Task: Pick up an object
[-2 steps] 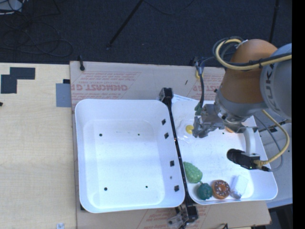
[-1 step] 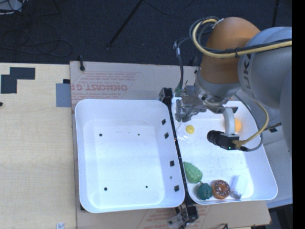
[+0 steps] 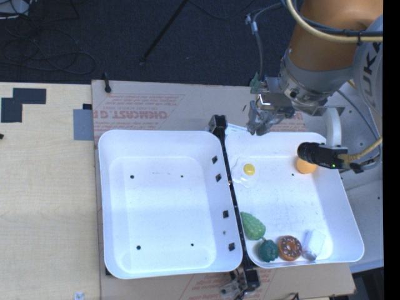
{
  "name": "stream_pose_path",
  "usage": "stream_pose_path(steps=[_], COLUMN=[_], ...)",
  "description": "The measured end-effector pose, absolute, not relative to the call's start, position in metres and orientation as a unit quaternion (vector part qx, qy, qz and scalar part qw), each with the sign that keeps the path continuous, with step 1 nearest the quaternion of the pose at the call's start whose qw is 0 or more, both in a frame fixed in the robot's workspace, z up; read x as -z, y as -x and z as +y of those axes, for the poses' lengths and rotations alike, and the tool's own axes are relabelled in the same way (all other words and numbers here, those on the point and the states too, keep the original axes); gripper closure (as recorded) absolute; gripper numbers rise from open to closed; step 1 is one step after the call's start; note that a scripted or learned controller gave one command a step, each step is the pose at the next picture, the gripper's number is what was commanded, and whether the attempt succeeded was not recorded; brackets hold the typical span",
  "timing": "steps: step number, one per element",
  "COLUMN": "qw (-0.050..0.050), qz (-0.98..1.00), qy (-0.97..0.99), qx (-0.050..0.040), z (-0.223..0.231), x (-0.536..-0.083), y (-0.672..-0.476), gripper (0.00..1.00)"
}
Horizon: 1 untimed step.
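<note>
My gripper (image 3: 261, 125) hangs over the far rim of the right bin (image 3: 350, 217), near its left corner, with nothing visibly in it. A small yellow ball (image 3: 249, 169) lies in the bin just in front of the gripper. Against the far right wall rests an orange ball (image 3: 304, 166), partly covered by the robot's own hardware. Along the near wall lie a light green leafy piece (image 3: 252, 225), a dark teal lump (image 3: 269, 250), a brown frosted donut (image 3: 289, 247) and a white block (image 3: 314, 242).
The left bin (image 3: 100, 167) adjoins the right one along a black-clipped divider (image 3: 226, 192). Both stand on a cardboard sheet (image 3: 156, 108) on the pale bench. The arm's orange band and grey wrist loom over the right bin's far right corner.
</note>
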<state>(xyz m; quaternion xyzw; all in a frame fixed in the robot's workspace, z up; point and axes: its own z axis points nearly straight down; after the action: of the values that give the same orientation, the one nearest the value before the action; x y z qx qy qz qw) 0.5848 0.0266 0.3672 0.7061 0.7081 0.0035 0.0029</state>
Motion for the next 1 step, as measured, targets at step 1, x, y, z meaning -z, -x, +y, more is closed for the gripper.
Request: stream_pose_path(steps=[1], qw=[-0.002], qz=[0.705], qy=[-0.709], qx=[0.0040], z=[-0.0391], x=[-0.3017], y=[-0.5825], gripper=[1.00])
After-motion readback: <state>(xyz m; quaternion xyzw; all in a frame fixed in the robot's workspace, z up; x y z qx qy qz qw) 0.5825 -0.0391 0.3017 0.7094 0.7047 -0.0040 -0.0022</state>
